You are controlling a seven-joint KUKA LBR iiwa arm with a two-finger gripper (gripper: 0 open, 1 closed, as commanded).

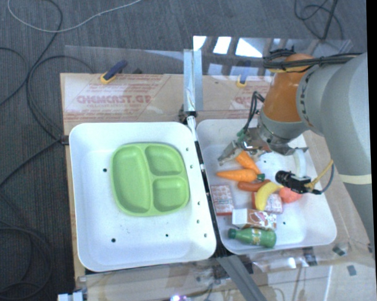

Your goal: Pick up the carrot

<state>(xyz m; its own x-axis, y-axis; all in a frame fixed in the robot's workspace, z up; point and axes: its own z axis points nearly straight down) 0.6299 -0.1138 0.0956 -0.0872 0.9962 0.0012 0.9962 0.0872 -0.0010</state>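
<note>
Currently: gripper low over the carrots, right bin

Arm enters from the view's right. The gripper (236, 149) sits low in the upper-left part of the right bin (327, 231). I cannot tell from this angle whether it is open or closed, or whether anything is in its grasp.

Carrots: count two, both in the right bin, just below the gripper.
- Upper carrot (247, 161): long axis diagonal, running from upper left by the gripper down to lower right. Its upper end is touching or just under the gripper; I cannot tell which. Which end is the tip is unclear.
- Lower carrot (235, 175): long axis nearly level across the view. The thin tip points left toward the bin wall, and the thick end lies to the right with a bit of green there.
- The two carrots meet, or nearly meet, at their right ends.

Other contents of the right bin:
- one orange-red tapered piece (249, 186) just below the lower carrot, kind unclear
- one banana (264, 195)
- one red item (291, 196) beside the banana
- one green bottle (253, 237) on its side by the near wall
- one white block (239, 216)
- three packets: left packet (222, 199), middle packet (261, 218), right packet (274, 203)

Left bin (87, 243): one green plate (151, 179), three compartments.
</note>
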